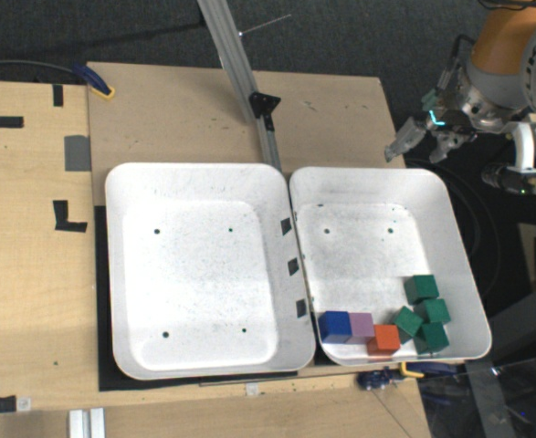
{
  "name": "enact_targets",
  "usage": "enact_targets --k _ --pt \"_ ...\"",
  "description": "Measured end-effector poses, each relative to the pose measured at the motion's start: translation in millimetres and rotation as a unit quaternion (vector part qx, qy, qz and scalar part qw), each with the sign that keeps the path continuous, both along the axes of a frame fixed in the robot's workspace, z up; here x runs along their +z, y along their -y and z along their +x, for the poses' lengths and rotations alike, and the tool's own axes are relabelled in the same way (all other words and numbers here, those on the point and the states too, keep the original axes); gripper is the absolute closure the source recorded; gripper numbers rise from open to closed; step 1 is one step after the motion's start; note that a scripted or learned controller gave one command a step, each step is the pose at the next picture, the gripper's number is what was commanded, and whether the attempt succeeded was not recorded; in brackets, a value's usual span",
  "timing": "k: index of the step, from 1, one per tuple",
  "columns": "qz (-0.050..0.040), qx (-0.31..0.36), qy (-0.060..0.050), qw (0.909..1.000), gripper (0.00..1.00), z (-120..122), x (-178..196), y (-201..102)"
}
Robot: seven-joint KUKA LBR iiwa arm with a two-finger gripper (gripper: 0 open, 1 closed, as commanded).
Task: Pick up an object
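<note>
Arm at upper right, gripper off the bench past the right bin's back corner, fingers spread, nothing between them. Left bin sits beside it, touching along the middle. Blocks clustered in right bin's near corner: blue block, purple block touching it, orange block, four green blocks bunched against the right wall. Metal rail runs diagonally from the top down to the bins.
</note>
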State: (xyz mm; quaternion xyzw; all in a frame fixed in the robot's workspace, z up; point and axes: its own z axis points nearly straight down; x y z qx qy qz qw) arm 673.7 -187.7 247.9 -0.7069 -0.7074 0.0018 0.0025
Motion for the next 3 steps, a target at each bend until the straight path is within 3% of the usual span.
enact_targets --k 1,3 --pt "-0.0012 0.001 0.002 1.0000 0.00 1 4 0" --pt "-0.0002 0.001 -0.001 1.0000 0.00 -14 -121 -4"
